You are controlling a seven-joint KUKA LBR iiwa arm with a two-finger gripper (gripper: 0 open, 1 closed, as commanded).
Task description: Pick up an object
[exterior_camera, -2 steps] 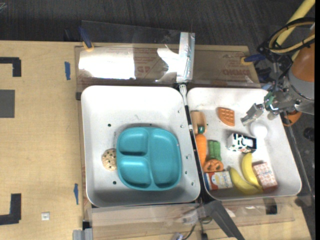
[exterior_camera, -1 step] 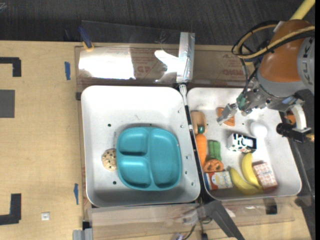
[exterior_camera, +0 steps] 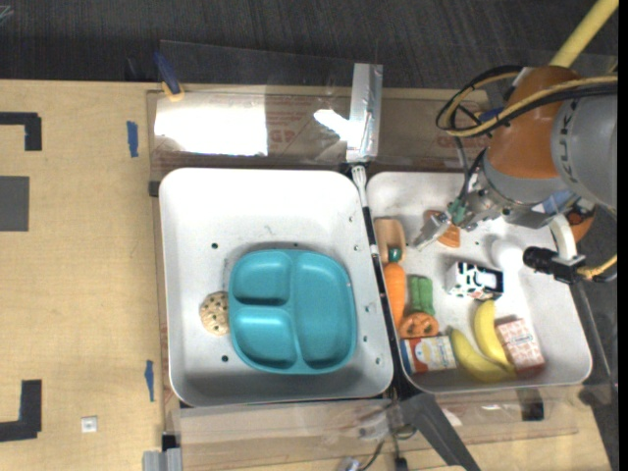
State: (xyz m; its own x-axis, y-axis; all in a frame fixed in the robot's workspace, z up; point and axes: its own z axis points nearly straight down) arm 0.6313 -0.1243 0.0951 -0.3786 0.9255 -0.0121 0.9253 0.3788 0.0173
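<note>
My gripper (exterior_camera: 444, 226) hangs low over the back part of the right bin (exterior_camera: 569, 307), under the orange wrist band. A small orange piece (exterior_camera: 450, 235) lies right at its tip; whether it is gripped cannot be seen. Just left of it is a tan block (exterior_camera: 389, 232). In front lie a carrot (exterior_camera: 393, 287), a green item (exterior_camera: 420, 293), a black-and-white item (exterior_camera: 477, 280), a banana (exterior_camera: 481, 337), a pink box (exterior_camera: 517, 343) and an orange packet (exterior_camera: 428, 352).
The left bin (exterior_camera: 196, 214) holds a teal divided plate (exterior_camera: 291, 307) and a cookie (exterior_camera: 214, 312) by its left side. A clear plastic sheet (exterior_camera: 255, 116) lies behind the bins. Yellow and black cables (exterior_camera: 471, 106) loop near the arm.
</note>
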